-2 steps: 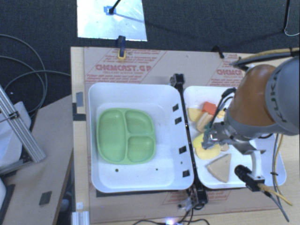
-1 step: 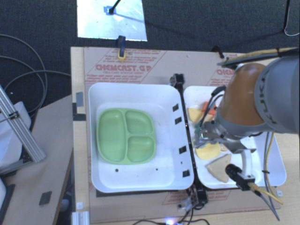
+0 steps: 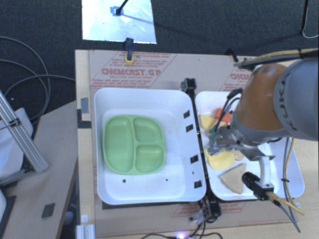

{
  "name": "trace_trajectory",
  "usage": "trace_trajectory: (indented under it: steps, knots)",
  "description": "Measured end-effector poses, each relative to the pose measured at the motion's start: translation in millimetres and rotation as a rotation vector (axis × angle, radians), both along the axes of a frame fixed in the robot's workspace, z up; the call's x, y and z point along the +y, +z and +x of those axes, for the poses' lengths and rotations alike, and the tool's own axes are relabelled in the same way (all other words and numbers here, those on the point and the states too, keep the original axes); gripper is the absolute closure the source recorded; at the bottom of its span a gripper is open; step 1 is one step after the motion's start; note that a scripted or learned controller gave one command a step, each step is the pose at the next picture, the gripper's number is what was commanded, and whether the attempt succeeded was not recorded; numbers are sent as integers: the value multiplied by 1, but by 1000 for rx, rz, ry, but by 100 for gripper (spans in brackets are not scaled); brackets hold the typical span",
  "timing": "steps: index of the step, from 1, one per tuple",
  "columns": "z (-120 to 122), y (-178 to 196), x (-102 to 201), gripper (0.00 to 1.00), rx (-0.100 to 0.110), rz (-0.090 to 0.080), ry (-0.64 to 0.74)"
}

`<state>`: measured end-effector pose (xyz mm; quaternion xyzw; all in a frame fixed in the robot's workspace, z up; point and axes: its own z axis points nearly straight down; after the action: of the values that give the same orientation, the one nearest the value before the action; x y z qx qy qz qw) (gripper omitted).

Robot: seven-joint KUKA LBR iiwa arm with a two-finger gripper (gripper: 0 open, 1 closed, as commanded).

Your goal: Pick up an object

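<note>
pale green tray (image 3: 133,144); white bins (image 3: 149,193); yellow piece (image 3: 221,160); tan wedge (image 3: 233,178)

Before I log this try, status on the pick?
Gripper low in right bin, over yellow pieces; fingers unreadable. Nothing seen held. Tan wedge lies loose nearby. Green divided tray sits in left bin, untouched.

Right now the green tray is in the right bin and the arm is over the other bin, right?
Not quite. The camera view shows the green tray in the left bin. The arm is over the other bin, the right one.
</note>
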<state>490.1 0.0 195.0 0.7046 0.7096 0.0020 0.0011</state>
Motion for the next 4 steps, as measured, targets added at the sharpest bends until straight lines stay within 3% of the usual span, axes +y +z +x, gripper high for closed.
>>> trace_trajectory:
  steps: [1, 2, 3, 4]
  knots:
    - [11, 14, 24, 100, 2, 0, 0]
    - [-2, 63, -80, 100, -3, -5, -14]
    - [-4, -15, -2, 100, 9, 2, 3]
    - [-1, -11, 34, 100, 3, 1, 1]
